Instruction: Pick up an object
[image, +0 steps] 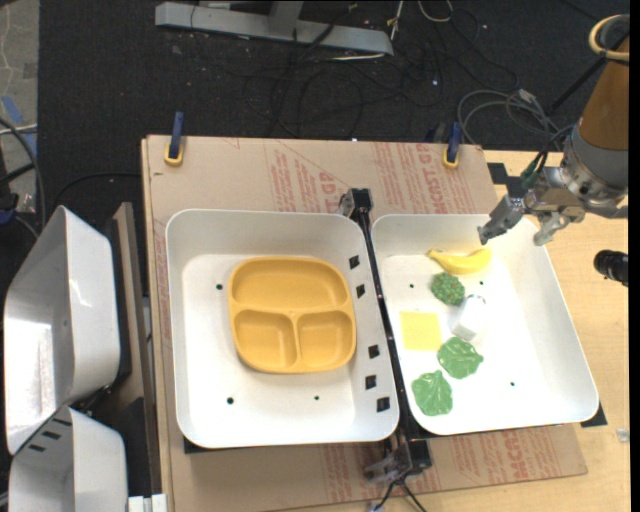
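Banana (462, 261) lies in right bin (560, 330); gripper (521, 222) above, spread, holding nothing.

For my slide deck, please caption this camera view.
Gripper open above the right bin's far edge near a yellow banana; a yellow divided tray fills the left bin.
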